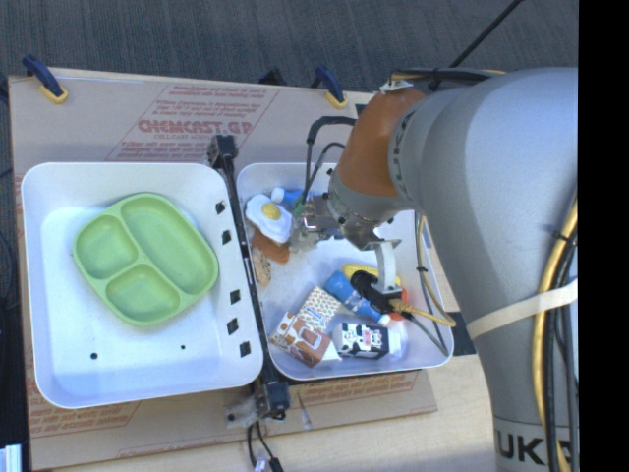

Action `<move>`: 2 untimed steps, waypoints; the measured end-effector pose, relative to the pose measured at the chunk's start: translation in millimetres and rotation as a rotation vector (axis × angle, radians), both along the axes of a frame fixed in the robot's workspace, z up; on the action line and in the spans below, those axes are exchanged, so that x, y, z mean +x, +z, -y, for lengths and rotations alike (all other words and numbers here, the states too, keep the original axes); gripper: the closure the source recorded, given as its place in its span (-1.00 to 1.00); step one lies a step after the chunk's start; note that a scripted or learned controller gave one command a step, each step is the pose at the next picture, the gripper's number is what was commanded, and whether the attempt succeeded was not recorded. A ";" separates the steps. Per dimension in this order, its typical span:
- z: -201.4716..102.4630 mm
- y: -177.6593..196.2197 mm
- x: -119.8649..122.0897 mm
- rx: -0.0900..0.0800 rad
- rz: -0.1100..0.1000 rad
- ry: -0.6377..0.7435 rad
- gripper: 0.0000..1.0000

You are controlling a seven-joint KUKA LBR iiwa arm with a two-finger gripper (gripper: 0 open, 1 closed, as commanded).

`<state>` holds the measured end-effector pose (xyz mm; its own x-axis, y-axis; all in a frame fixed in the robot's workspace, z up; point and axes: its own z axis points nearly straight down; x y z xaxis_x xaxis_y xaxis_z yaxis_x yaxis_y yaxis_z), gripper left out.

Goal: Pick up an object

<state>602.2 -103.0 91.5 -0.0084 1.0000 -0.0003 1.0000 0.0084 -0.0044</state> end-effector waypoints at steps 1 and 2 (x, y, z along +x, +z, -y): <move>0.8 0.6 0.2 -0.001 0.001 -0.001 -1.00; 37.7 0.3 -4.0 0.000 0.004 -0.005 -1.00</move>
<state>598.3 -140.7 91.9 -0.0038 1.0000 -0.0004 1.0000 0.0038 -0.0008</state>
